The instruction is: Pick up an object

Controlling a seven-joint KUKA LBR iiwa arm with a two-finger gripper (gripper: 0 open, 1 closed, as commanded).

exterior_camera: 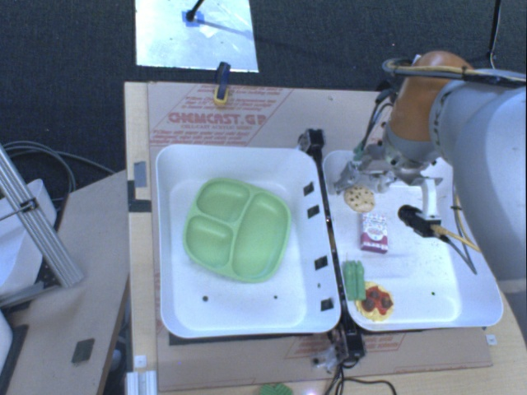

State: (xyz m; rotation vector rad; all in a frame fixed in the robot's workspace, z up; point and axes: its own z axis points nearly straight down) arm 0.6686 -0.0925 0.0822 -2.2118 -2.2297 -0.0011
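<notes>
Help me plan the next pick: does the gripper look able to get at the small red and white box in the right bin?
Probably yes. The small red and white box lies uncovered, apart from the round tan cookie and green bean pod, and the gripper is close by.

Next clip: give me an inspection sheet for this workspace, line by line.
Surface: left bin and right bin, side by side on a printed board.
Job's things: green divided plate in the left bin; cookie, red-and-white carton, green pods and pizza slice in the right bin.
Clutter: yellow clamp at the board's far edge.
End effector: over the right bin's far left corner, beside the cookie; grasp unclear.
Cables: grey loops left of the bench; wires at the near edge.
Surroundings: dark carpet, metal sheet.
</notes>
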